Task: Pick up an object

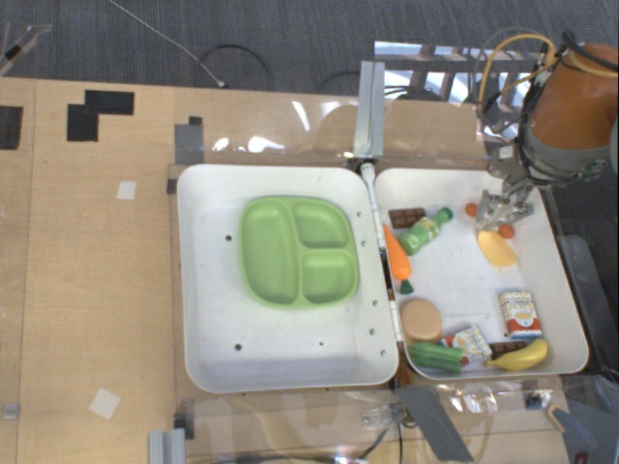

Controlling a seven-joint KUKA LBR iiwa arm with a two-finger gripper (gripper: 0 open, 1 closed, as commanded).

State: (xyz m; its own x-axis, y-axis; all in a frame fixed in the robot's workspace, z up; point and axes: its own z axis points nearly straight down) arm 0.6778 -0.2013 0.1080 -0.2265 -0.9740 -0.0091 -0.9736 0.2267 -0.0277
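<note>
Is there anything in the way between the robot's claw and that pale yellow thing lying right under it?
Nothing visible blocks it. The gripper hangs directly above the pale yellow oval piece in the right white bin. A small orange-red item lies just beside the gripper, off to the side, not between them.

Tool [502, 211] low in right bin [561, 288], near its far edge, just above yellow piece [498, 249]. Green plate [296, 251] in left bin [208, 288]. Banana [519, 357] at near corner.
</note>
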